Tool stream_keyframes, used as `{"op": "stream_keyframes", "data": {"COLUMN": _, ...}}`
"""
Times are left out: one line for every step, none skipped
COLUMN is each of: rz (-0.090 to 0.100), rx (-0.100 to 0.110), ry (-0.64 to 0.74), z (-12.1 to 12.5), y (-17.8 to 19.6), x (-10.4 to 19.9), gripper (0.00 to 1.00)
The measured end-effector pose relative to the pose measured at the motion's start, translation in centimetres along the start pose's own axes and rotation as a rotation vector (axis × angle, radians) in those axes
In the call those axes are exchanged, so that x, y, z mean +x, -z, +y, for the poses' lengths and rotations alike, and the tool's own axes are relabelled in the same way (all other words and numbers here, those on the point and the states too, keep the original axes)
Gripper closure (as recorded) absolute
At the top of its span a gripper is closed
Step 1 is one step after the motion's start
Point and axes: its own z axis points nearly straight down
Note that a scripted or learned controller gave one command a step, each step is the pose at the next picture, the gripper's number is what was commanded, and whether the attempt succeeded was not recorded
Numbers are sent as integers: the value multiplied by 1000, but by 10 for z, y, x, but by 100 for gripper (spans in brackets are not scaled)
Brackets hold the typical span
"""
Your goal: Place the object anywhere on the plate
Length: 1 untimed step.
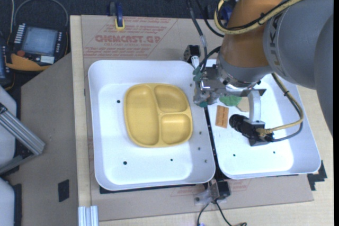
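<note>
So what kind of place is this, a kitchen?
Probably a robot lab, not a kitchen: a grey and orange robot arm works over two white bins on a bench, and a control pendant with a screen lies nearby.

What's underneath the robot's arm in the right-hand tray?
A small orange block lies in the right bin, and a green thing peeks out beneath the arm. The arm covers the rest of it.
</note>
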Motion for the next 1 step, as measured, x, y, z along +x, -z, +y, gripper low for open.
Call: {"op": "stream_keyframes", "data": {"rz": 0, "rx": -5, "ry": 0, "z": -2, "y": 15, "x": 52, "gripper": 100}}
